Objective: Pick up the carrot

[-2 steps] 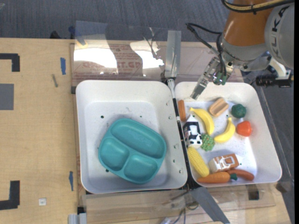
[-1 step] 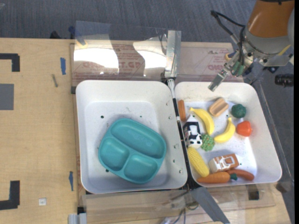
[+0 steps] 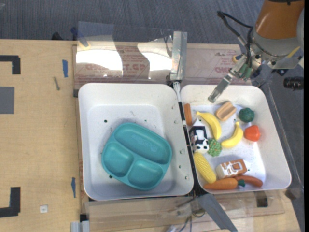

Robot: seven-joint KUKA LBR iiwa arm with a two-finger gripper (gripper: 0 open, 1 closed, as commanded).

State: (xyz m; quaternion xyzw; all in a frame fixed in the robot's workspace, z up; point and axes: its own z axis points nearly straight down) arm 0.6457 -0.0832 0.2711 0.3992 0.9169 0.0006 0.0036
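Observation:
The carrot is orange and lies flat along the front wall of the right bin, between a corn cob and a red pepper. My gripper hangs over the far left part of that bin, near the bread roll and well away from the carrot. Nothing shows in its grasp.
The right bin also holds two bananas, a toy cow, broccoli, a tomato, a green vegetable, a small carton and a thin orange stick. A teal divided plate lies in the left bin.

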